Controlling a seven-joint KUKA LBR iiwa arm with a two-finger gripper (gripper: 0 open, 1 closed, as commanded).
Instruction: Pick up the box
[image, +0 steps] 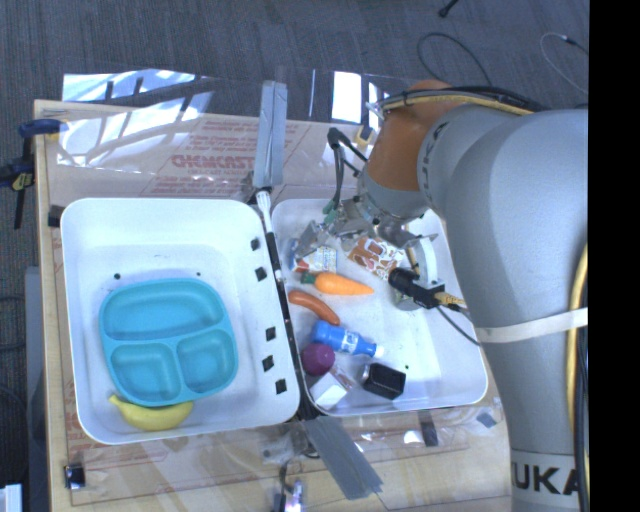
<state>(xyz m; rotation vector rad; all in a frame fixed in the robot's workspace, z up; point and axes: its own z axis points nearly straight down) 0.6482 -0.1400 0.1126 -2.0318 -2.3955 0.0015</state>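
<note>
A small black box (383, 380) lies near the front of the right bin (455, 345). A brown and white patterned carton (374, 257) lies at the back of the same bin, just under the arm's wrist. My gripper (335, 226) reaches down into the bin's back left corner, beside the patterned carton and above a crumpled silvery item (309, 242). The grey arm and its orange band (400, 150) hide the bin's back right part. Nothing can be seen held in the gripper.
The right bin also holds a carrot (341, 286), a red sausage-shaped toy (313, 305), a blue bottle (346, 340), a purple ball (318, 358) and a white item (330, 394). The left bin (85, 225) holds a blue divided plate (168, 338) and a banana (152, 413).
</note>
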